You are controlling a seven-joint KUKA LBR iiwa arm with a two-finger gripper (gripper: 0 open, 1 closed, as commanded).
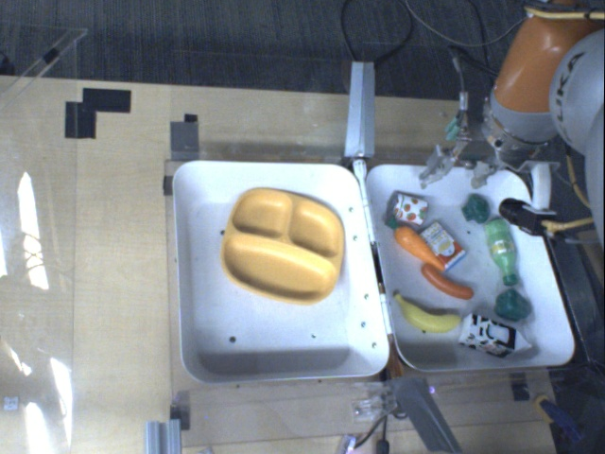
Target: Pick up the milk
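The milk (pixel 488 335) is a small carton with black and white cow patches. It lies on its side in the front right corner of the right bin (pixel 558 348). My gripper (pixel 459 166) hangs over the far edge of that bin, well behind the milk. Its fingers are spread open with nothing between them. Several other items lie between the gripper and the milk.
The right bin also holds a small printed carton (pixel 408 208), an orange juice box (pixel 442 244), a carrot (pixel 413 243), a sausage (pixel 446 282), a banana (pixel 425 314), a green bottle (pixel 501 250) and two dark green pieces (pixel 477 207) (pixel 512 303). A yellow divided tray (pixel 284 244) lies in the left bin.
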